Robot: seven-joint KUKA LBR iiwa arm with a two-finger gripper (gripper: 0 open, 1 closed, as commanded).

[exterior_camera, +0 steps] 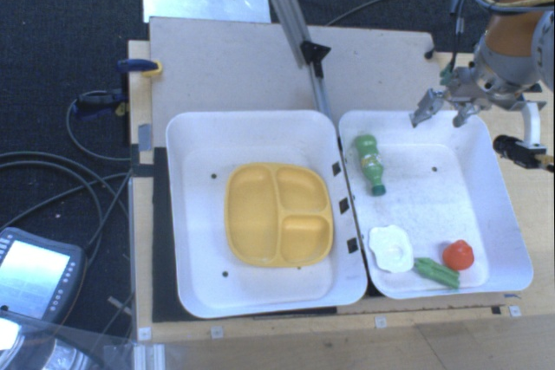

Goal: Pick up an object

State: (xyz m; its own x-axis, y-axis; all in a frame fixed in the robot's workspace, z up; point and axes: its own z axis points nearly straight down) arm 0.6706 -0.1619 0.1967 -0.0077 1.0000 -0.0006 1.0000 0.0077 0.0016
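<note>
Four loose items lie in the right bin (494, 178), which makes it the place to pick from: a green bottle (369, 163) on its side near the far-left corner, and along the near edge a white fried-egg toy (391, 248), a green pod-like vegetable (436, 272) and a red tomato-like piece (459, 255), the last two just beside each other. The left bin (186, 212) holds a yellow divided plate (279, 213) lying flat in its middle, probably a poor target for two fingers because it is wide and low. The pincer (444, 110) hangs over the far rim of the right bin with its two fingers spread and nothing between them, so no object is held yet. Its position above the rim suggests the arm is poised before a descent; the bottle is the nearest candidate, while the cluster at the near edge is well apart from it. Both bins rest side by side on the tabletop (260, 65).
</note>
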